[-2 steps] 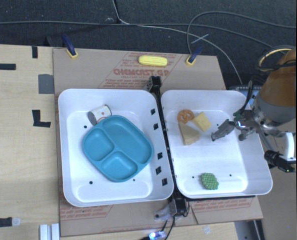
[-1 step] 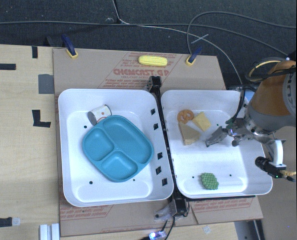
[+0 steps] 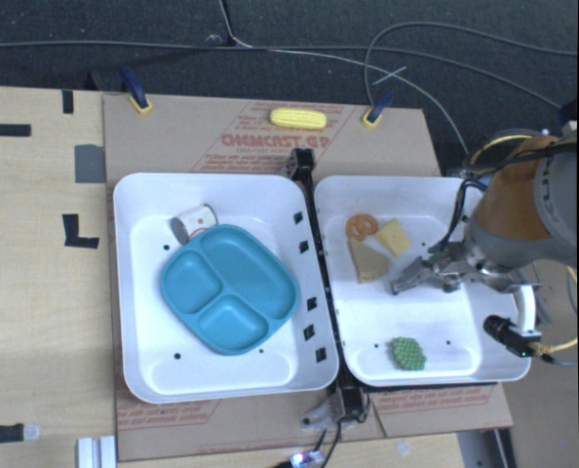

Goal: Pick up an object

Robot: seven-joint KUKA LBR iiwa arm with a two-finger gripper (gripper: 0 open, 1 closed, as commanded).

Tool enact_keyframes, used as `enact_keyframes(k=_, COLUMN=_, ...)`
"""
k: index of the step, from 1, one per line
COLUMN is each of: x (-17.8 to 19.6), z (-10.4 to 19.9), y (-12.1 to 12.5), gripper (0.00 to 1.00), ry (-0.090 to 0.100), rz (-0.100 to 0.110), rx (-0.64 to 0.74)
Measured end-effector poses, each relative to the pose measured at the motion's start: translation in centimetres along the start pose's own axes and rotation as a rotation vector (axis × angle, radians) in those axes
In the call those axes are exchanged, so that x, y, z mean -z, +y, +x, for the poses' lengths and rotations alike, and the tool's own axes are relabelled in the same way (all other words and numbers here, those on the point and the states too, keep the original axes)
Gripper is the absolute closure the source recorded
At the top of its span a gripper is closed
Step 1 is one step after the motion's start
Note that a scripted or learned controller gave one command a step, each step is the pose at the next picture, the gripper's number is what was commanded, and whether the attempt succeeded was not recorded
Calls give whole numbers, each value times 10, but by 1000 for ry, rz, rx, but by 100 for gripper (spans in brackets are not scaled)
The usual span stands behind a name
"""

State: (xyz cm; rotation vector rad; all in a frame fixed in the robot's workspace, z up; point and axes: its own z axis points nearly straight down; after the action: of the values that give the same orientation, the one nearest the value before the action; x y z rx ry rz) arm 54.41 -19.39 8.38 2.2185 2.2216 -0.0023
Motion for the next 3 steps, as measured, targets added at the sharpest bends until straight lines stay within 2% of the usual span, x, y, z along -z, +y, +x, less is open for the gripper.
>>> enact_keyframes(k=1, x=13, z=-1, y=1, gripper=100, ry=-2, rz=-4, rx=0)
enact_keyframes(k=3, x=103, z=5, y=10, gripper=100, ry=1, rz=-3, rx=0)
